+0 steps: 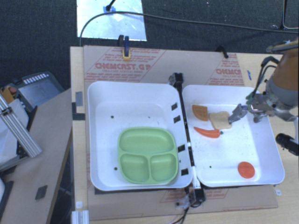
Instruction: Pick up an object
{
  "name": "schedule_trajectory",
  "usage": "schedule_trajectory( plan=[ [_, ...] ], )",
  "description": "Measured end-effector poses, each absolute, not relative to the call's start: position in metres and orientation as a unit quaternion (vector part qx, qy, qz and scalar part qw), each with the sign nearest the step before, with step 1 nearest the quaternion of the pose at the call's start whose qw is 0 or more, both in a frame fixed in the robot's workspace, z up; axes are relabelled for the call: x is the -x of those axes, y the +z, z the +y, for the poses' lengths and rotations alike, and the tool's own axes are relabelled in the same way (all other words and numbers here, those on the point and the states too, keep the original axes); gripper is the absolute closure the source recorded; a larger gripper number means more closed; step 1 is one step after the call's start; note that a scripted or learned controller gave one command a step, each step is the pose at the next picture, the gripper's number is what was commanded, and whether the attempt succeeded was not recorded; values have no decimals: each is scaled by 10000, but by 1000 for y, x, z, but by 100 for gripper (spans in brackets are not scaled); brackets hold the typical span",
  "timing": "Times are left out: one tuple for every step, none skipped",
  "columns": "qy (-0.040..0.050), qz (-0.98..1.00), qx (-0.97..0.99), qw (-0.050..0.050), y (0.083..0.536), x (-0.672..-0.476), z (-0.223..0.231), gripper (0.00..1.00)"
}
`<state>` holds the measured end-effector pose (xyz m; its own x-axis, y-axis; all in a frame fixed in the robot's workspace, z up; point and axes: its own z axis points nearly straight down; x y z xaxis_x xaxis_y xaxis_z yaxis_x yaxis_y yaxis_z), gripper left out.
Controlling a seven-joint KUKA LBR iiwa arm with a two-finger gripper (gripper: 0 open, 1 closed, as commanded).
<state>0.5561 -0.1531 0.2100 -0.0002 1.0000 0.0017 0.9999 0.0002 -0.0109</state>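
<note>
Nearest to me, low in the left bin, lies a pale green divided plate with one long compartment on top and two smaller ones below. It sits toward the bin's front right corner, close to the strip where the two white bins meet. Moving right, the second bin holds four small items. A brown, bread-like piece lies near its upper left, with a paler tan piece just beside it on the right. A red-orange chili pepper lies below those two, nearly touching the tan piece. An orange round object rests well apart, toward the front right corner. At the far right the grey arm reaches in over the bench, and its hand hangs at the tan piece's right edge. Whether the hand is wide, narrow or holding the piece, I cannot tell.
</note>
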Motion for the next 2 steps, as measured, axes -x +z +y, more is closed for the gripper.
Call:
schedule_trajectory(
  plan=[
    [-3,-7081,7061,-5,216,-559,-153,0],
    [4,-7077,7065,7,175,-561,-152,0]
  ],
)
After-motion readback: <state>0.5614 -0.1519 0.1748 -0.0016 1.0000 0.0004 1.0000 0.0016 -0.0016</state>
